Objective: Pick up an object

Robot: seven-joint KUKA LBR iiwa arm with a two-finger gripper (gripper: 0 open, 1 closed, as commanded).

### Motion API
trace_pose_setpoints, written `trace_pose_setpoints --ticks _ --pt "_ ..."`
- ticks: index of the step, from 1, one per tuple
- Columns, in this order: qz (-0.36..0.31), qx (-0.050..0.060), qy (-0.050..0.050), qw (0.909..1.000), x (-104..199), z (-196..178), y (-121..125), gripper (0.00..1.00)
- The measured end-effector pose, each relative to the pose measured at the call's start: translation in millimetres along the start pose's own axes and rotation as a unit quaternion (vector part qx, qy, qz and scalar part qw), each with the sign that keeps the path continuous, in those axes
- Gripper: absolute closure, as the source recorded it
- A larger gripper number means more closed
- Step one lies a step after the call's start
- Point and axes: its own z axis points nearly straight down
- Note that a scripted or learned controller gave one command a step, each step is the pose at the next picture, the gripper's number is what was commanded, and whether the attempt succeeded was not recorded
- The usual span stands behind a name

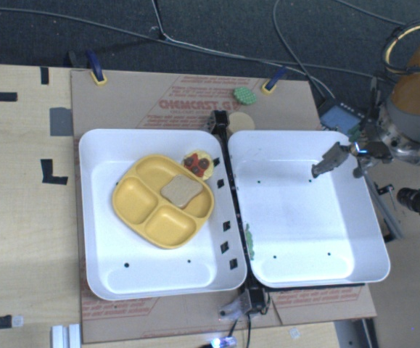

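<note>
The left bin [97, 267] sat on the table [21, 216], holding a yellow divided tray [148, 209], its long axis running from upper left to lower right. A toast slice [181, 190] lay in it, a small red item [197, 164] at its upper edge. My claw [344, 159] hovered, fingers apart, over the right bin [304, 267].

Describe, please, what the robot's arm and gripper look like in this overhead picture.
The arm enters at the right edge as a rounded grey body with an orange band around it. Below the band sit darker metal wrist parts with a small teal-coloured piece. The gripper is dark grey and slim, with narrow fingers ending in plain tips. I can make out no lettering on it.
</note>
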Motion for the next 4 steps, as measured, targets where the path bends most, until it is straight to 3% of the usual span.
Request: trace_pose_setpoints --ticks 3,4 --pt "0.0 0.003 0.001 1.0 6 181 -7 0.0" --pt "-0.001 0.001 0.001 1.0 7 167 -6 1.0"
